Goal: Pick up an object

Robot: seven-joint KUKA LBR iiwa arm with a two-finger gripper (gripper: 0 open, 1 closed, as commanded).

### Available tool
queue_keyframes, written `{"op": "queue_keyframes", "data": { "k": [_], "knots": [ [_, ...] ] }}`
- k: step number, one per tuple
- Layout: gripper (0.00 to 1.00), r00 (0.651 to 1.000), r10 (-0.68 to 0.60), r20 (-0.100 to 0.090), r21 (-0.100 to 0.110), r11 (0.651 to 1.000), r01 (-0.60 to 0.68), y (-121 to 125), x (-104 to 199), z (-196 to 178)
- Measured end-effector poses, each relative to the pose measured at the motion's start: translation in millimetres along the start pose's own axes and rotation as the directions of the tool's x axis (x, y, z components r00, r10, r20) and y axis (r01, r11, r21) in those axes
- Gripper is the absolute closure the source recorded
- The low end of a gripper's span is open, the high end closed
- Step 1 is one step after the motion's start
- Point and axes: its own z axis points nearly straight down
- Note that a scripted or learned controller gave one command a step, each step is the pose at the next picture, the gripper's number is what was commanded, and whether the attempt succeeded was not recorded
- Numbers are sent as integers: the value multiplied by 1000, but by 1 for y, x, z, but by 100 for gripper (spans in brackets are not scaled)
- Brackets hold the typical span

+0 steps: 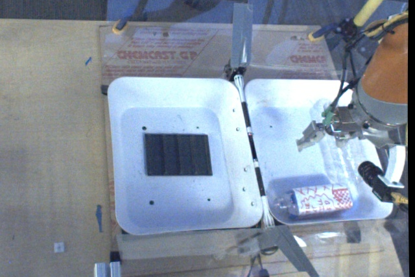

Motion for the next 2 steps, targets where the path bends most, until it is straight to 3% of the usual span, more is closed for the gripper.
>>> {"op": "queue_keyframes", "data": {
  "k": [1,2],
  "knots": [
    [0,984,179,0,1,984,-179,4,-1,2],
    [0,982,190,0,1,982,-190,-26,-67,-23]
  ]
}}
